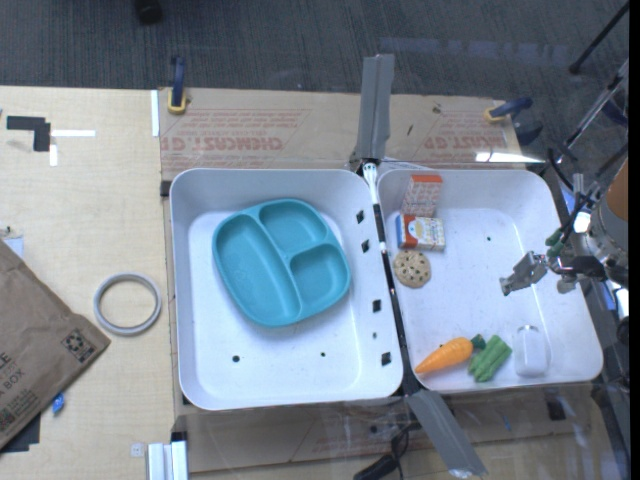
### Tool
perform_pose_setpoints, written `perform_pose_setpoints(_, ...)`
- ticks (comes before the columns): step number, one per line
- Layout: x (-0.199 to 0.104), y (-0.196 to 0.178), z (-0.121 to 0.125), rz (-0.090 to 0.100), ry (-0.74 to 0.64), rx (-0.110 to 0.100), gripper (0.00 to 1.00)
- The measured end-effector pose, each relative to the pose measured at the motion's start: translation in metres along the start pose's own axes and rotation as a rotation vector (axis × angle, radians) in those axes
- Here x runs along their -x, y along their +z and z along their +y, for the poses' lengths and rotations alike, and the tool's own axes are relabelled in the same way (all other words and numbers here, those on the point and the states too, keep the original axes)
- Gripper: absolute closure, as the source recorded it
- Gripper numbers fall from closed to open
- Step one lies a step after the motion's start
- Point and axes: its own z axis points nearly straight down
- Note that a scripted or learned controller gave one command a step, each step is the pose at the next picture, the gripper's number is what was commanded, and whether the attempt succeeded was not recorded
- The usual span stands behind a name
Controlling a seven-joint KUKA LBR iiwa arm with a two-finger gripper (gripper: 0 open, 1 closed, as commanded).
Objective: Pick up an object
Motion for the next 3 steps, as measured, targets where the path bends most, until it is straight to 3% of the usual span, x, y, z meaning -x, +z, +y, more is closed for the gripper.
perform_pose_setpoints(1, -0.052, 0.117, -0.008, 0.001, 0.124, -0.001, 0.00)
perform_pose_setpoints(2, -0.075, 0.021, 0.124, -0.002, 0.142, 0.002, 0.00)
perform_pose_setpoints(3, -0.069, 0.116, 0.146, -0.001, -0.058, 0.010, 0.00)
